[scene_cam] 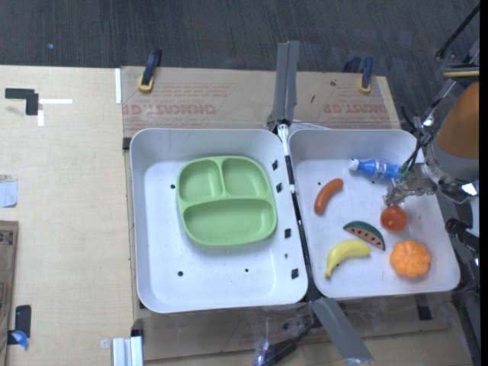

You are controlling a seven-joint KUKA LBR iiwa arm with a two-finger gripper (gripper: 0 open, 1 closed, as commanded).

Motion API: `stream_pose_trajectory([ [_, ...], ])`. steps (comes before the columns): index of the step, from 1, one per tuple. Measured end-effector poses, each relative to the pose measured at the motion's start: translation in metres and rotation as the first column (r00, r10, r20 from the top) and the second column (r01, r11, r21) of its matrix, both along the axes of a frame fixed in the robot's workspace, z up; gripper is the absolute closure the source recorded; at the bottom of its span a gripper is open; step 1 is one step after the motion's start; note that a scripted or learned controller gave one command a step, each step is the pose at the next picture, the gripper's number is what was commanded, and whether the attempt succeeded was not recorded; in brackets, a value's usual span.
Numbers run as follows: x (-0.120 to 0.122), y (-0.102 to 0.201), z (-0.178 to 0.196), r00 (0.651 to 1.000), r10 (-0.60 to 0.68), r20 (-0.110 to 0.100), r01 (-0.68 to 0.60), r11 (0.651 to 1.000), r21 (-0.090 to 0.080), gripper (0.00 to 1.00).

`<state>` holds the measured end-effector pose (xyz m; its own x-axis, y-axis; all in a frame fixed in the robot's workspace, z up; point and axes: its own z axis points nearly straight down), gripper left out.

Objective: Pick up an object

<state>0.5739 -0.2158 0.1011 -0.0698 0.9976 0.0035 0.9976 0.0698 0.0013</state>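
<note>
camera view looks down on a tabletop with two white bins side by side. the left bin holds one green plate with three compartments, lying flat near the bin's middle and slightly toward the far side; nothing lies in the compartments.

the right bin holds the toy foods. a sausage lies tilted near the bin's left wall. a blue tube lies toward the far side, its white cap pointing left. a tomato sits right of centre, with a melon slice just beside it to the lower left. a banana curves below the slice, almost touching it. an orange rests in the near right corner, apart from the tomato.

the arm comes in from the right, cut off by the frame edge. the gripper hangs directly above the tomato, between it and the tube's right end. its metal parts blur together there, so i cannot tell how far apart they stand or whether they touch the tomato. nothing is visibly held. the tube's right end is partly hidden behind the gripper.
</note>
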Motion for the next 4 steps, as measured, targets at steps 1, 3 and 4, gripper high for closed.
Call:
stream_pose_trajectory([
  [1,0.000,0.002,0.000,1.000,0.003,-0.002,-0.003,1.000,0.004,0.00],
  [3,0.086,0.034,-0.008,0.996,0.086,0.001,-0.086,0.996,-0.006,0.00],
  [4,0.083,0.033,-0.001,0.996,0.087,-0.012,-0.087,0.996,-0.006,1.00],
])
